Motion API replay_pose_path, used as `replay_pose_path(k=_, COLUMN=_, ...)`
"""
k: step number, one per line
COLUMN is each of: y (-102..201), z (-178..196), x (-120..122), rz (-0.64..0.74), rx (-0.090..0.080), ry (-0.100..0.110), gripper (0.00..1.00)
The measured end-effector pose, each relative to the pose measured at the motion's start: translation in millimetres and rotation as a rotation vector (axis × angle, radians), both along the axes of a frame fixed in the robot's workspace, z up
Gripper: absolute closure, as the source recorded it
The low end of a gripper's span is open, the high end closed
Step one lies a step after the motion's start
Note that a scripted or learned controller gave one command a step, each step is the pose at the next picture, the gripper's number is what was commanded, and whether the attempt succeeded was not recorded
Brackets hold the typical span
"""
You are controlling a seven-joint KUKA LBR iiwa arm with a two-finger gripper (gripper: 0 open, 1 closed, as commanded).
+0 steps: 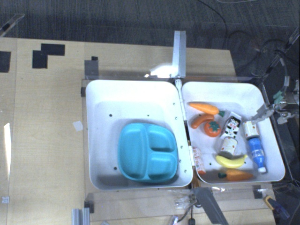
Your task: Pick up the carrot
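The gripper [262, 112] hangs over the right bin's [243, 89] outer side, and I can't tell whether it's open or closed. The carrot [204, 108] lies well away from it, across the bin by the dividing wall. Trouble ahead, I'd say: an orange sausage-like piece [200, 121] and a tomato [212, 128] sit just beside the carrot, so a sloppy descent could grab those. And another orange, carrot-like piece [238, 175] near the gripper's side could draw the wrong pick.
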State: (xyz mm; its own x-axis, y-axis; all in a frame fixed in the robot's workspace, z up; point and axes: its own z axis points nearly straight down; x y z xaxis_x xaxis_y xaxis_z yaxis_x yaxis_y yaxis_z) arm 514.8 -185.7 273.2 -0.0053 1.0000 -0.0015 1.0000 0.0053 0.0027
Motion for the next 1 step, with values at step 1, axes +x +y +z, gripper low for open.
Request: replay_pose_path(k=1, y=54.4, z=-101.0, x=56.2, rz=0.157, rx=0.001, ry=0.000, gripper=0.00)
